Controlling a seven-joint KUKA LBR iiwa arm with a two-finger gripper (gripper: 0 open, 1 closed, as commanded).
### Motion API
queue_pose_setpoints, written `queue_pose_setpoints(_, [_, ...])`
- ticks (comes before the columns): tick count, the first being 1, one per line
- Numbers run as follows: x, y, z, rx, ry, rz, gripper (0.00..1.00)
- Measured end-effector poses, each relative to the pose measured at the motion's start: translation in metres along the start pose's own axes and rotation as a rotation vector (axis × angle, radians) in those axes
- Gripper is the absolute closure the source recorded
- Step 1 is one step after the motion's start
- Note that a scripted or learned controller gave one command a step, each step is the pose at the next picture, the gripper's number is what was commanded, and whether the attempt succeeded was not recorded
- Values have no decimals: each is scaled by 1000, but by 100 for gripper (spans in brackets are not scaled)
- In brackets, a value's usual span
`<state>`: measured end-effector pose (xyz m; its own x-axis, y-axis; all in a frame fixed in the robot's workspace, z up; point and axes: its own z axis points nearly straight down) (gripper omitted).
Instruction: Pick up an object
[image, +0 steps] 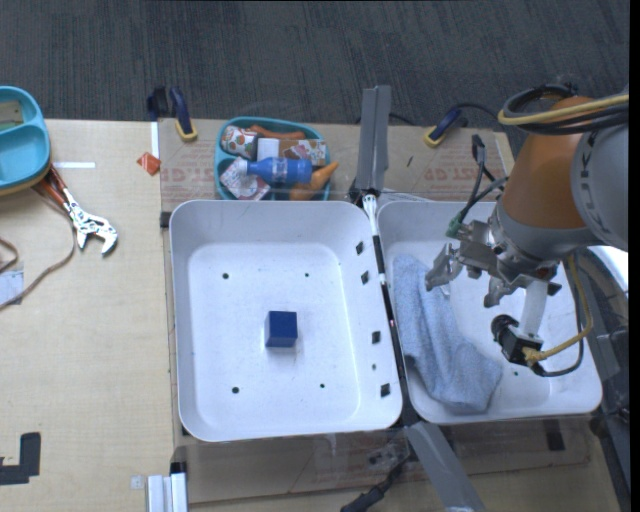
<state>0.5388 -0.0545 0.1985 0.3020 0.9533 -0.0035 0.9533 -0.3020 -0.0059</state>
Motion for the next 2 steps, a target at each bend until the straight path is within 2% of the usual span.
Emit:
queue_pose_setpoints(1, [-65,40,21,-4,1,-33,0])
queue_pose_setpoints(2, [-78,86,47,-5,1,-35,0])
